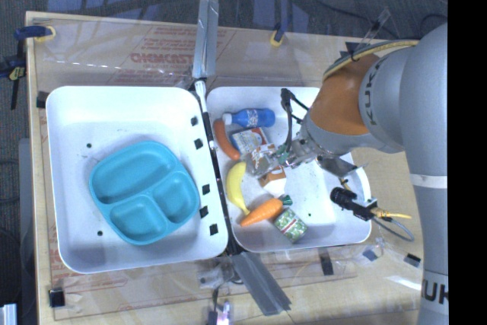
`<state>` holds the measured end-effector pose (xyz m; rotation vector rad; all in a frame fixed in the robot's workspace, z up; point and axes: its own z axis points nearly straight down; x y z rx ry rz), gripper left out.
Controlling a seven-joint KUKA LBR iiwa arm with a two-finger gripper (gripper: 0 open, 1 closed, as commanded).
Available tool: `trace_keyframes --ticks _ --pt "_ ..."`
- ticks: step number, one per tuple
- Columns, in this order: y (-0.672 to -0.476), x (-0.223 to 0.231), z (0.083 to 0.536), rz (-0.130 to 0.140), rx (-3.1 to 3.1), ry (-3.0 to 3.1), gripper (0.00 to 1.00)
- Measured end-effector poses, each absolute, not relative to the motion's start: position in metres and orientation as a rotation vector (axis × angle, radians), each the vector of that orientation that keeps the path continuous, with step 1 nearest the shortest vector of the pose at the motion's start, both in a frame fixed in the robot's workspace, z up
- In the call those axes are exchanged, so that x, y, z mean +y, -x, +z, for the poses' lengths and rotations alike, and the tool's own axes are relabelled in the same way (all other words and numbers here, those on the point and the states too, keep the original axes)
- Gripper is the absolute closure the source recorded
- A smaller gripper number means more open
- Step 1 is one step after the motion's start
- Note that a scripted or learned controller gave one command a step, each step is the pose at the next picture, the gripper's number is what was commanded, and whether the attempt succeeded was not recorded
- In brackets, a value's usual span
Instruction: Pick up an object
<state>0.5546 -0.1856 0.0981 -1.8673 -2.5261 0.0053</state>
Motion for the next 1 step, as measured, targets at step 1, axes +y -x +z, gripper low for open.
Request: trace_keyframes --ticks 1 --pt "-0.5322 -0.1397 0.2021 0.002 -2.614 1.742 1.0"
